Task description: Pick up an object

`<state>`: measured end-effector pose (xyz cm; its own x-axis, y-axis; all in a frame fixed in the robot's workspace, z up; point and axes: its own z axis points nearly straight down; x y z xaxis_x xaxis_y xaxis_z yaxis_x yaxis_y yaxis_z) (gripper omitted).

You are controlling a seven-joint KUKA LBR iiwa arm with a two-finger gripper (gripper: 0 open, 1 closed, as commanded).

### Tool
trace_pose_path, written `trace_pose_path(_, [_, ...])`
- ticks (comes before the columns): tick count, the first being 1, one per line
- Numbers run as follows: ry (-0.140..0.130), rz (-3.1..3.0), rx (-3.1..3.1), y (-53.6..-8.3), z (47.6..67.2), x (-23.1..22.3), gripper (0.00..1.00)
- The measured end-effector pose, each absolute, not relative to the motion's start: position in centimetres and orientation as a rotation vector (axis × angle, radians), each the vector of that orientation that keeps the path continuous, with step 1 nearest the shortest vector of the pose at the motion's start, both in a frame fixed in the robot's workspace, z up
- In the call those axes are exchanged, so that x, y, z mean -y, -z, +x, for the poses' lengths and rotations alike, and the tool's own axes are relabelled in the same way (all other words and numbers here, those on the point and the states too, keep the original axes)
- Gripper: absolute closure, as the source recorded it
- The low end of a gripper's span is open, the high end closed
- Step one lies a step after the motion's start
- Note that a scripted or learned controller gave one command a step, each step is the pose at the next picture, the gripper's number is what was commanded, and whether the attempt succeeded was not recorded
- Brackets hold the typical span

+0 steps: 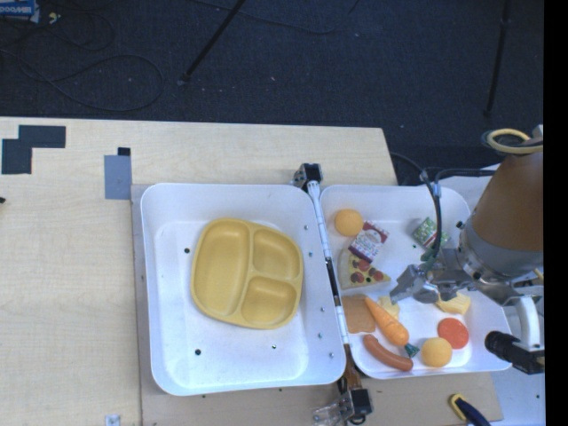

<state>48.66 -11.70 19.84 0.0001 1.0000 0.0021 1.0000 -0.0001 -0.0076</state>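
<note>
A pale wooden table [71, 282] is carrying two shallow white bins side by side. The left bin [169, 344] is holding a yellow divided plate [247, 272], which is lying flat near its middle. The right bin [461, 362] is holding a scatter of toy food: an orange ball [348, 222] is sitting near the far left corner, a small printed packet [366, 240] is lying just below it, its writing too small to read, and a pizza slice [361, 276] is resting beside that. Nearer the front, a brown slab [357, 313], a carrot [388, 320] and a sausage [387, 353] are lying close together, with a second orange ball [436, 351] and a red round piece [453, 331] to their right. A green packet [424, 231] is sitting toward the far side. The gripper [424, 284] is reaching in low over the bin's middle, just above the carrot, beside a pale yellow piece [454, 303]; its fingers are looking slightly spread, and nothing is showing between them.
</note>
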Motion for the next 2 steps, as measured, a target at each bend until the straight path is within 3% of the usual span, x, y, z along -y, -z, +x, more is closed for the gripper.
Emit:
trace_pose_path(1, [-0.003, -2.219, 2.217, -9.74, 48.94, 10.34, 0.0])
trace_pose_path(2, [-0.006, -2.22, 2.208, -10.55, 48.93, 10.41, 1.0])
